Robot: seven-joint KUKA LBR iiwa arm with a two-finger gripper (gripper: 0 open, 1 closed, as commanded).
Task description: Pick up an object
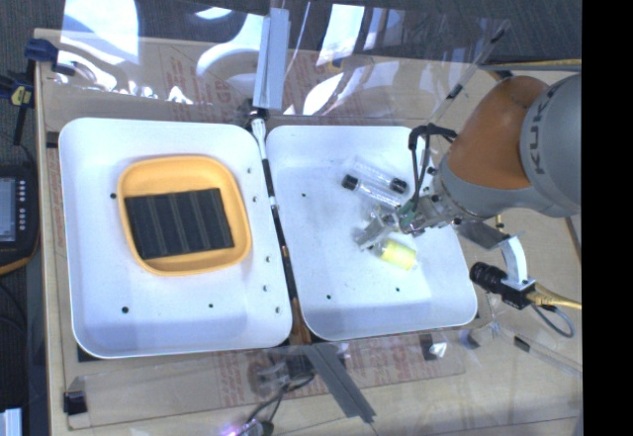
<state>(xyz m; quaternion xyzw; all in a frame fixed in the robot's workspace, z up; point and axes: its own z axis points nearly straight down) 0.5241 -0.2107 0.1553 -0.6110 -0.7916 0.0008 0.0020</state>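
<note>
In the right bin [326,296] a clear plastic tube with black caps [374,183] lies toward the back, and a small yellow cylinder [399,254] lies near the bin's right side. My gripper [380,230] reaches in from the right, low over the bin floor. Its metal tips sit just left of and above the yellow cylinder, and below the clear tube. I see nothing clearly between the tips. The arm's grey and orange wrist [499,152] hangs over the bin's right rim.
The left bin [89,305] holds a yellow-orange tray with a dark ribbed insert [181,215]. A clear plastic screen [297,39] stands behind both bins. The divider between the bins [275,226] runs front to back.
</note>
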